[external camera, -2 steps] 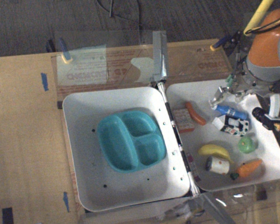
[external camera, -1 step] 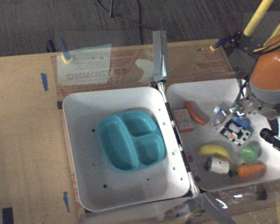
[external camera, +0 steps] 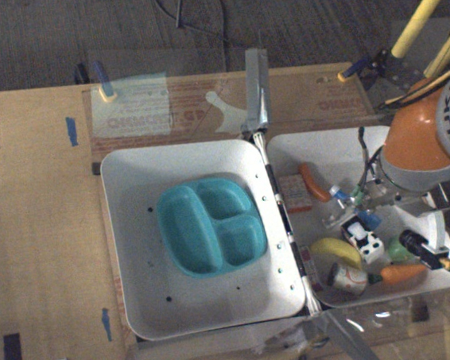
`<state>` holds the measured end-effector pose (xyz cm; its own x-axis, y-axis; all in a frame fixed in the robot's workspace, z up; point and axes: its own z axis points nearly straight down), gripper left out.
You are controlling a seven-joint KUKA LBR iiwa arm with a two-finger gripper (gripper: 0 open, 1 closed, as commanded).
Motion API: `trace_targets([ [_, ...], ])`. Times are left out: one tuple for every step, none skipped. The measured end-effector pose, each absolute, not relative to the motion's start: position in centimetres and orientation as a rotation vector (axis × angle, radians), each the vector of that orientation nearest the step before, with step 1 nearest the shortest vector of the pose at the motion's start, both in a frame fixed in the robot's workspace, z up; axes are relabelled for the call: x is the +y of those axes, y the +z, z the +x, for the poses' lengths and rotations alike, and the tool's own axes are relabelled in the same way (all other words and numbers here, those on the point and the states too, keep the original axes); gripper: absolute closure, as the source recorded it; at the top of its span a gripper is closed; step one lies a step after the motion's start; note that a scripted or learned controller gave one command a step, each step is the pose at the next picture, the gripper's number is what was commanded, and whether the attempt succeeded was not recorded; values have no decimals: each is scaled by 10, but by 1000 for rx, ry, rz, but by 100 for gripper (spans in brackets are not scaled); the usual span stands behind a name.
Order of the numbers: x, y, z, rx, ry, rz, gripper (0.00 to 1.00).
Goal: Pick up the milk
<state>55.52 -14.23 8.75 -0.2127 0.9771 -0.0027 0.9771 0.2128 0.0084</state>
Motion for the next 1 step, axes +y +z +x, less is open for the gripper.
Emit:
trace_targets([
  [-147,98,558,2426,11,1969,100],
])
